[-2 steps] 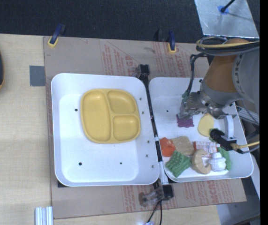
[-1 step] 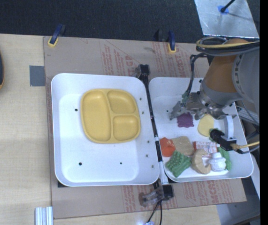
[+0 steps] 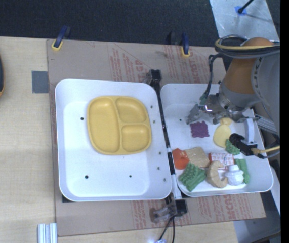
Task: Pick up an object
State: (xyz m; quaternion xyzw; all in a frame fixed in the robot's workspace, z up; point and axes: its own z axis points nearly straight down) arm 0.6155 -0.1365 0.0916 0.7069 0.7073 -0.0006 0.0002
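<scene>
On the tabletop [image 3: 17,151] two shallow white bins sit side by side on a sheet of brown cardboard [image 3: 109,59]. The left bin [image 3: 73,181] holds a yellow divided tray [image 3: 119,124], lying flat toward the far side of the bin, with three compartments.

The right bin [image 3: 177,97] carries a cluster of small things, mostly crowded along its near edge. A purple piece [image 3: 199,129] lies apart from the rest near the middle of the bin. To its right is a pale yellow rounded thing [image 3: 222,133], and beside that a dark green piece [image 3: 232,147]. Along the near side, an orange-red piece [image 3: 180,158] touches a tan lump [image 3: 197,156], with a green ridged piece [image 3: 192,176] just in front of them. Further right lie a round tan item [image 3: 216,174] and a small white object [image 3: 235,175].

The grey arm [image 3: 245,75] reaches in from the right, its orange band showing above the wrist. The claw [image 3: 201,111] hangs over the far part of the right bin, just beyond the purple piece; whether it is spread or pressed together I cannot tell, and nothing is seen in its grip
</scene>
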